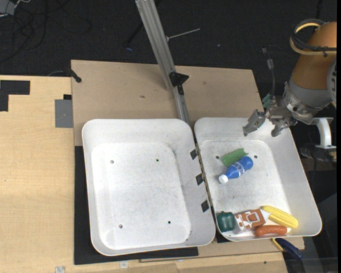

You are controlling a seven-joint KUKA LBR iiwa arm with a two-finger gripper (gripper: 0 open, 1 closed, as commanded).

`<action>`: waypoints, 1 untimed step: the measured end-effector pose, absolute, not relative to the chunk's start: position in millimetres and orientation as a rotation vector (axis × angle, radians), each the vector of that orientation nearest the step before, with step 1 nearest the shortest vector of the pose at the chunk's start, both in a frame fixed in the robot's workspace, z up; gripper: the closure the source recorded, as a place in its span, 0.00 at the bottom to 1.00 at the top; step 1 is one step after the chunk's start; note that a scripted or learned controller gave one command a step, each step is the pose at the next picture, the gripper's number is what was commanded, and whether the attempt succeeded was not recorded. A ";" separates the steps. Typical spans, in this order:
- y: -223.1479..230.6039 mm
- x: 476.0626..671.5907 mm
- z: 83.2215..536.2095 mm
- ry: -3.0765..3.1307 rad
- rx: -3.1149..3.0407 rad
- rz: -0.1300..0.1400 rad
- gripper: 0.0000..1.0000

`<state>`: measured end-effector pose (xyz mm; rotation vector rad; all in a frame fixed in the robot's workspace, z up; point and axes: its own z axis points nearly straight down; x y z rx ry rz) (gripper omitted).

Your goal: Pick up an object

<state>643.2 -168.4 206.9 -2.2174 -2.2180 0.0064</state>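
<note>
**Gripper open above the right bin's far edge, objects untouched**

You're looking down on a brown board (216,90) carrying two shallow white bins side by side, with pale wooden tabletop (28,169) to its left and dark floor with loose cables behind. A slanted aluminium rail (159,44) runs from the back down toward the seam between the bins.

Your gripper (267,124) hangs over the far rim of the right bin (290,169), fingers spread apart with nothing between them.

In that bin a green block (233,156) lies touching a blue bottle (237,168) near the middle. Along the near wall sit a dark green piece (225,221), an orange and white packet (250,217), a yellow corn cob (280,216) and a red sausage (270,230). The left bin (136,186) is speckled white.
</note>
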 end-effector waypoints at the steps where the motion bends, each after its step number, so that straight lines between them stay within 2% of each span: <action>1: -174.8 640.2 160.2 -2.217 -2.217 0.007 0.00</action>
